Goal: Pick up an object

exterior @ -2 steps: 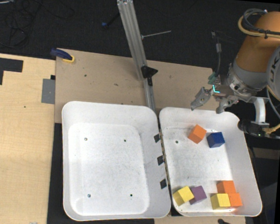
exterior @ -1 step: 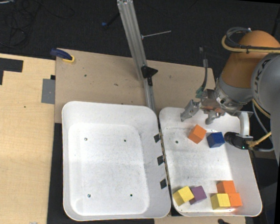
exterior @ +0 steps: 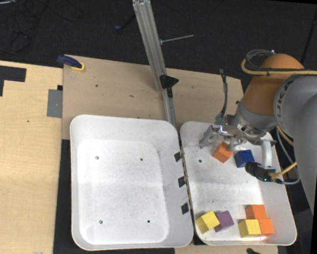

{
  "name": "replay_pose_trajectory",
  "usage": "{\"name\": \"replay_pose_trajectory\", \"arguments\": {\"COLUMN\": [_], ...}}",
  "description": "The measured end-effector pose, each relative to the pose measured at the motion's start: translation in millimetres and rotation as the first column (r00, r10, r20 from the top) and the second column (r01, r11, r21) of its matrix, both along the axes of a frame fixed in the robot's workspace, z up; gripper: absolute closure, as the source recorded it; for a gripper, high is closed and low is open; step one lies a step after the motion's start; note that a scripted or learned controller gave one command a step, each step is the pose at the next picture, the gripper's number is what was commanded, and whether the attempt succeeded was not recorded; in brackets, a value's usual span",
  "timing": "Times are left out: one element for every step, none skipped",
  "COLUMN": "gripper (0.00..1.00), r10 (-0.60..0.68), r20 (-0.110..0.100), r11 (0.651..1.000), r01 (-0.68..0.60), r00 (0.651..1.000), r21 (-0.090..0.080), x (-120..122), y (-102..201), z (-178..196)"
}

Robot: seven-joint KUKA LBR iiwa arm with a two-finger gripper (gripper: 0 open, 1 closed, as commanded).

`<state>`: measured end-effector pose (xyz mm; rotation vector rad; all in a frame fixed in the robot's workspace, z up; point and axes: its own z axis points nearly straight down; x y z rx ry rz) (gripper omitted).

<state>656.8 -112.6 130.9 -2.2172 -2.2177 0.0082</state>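
My gripper [exterior: 219, 141] hangs over the far part of the right bin [exterior: 228, 183], with its fingers spread open. Right under its tips lies an orange block [exterior: 222, 153], which no finger is clamping. A blue block [exterior: 243, 157] sits just right of the orange one. Near the bin's front edge lie a yellow block [exterior: 208, 220], a purple block [exterior: 225, 219], a second yellow block [exterior: 249, 228] and two more orange blocks [exterior: 257, 212] [exterior: 266, 226].
The left bin [exterior: 83, 130] sits beside the right one, with black clips [exterior: 181, 180] along the shared edge. A slanted aluminium bar [exterior: 153, 50] rises behind the bins. The arm's grey body and cables [exterior: 271, 172] crowd the right bin's far right corner.
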Motion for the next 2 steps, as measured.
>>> {"name": "replay_pose_trajectory", "arguments": {"gripper": [0.00, 1.00], "r10": [-0.001, -0.005], "r20": [0.030, 0.033], "r11": [1.000, 1.000], "r01": [0.001, 0.005], "r00": [1.000, 0.999], "r21": [-0.005, -0.007], "x": [7.1, 7.7], "y": [-1.6, -3.4], "z": [-8.7, 0.7]}}
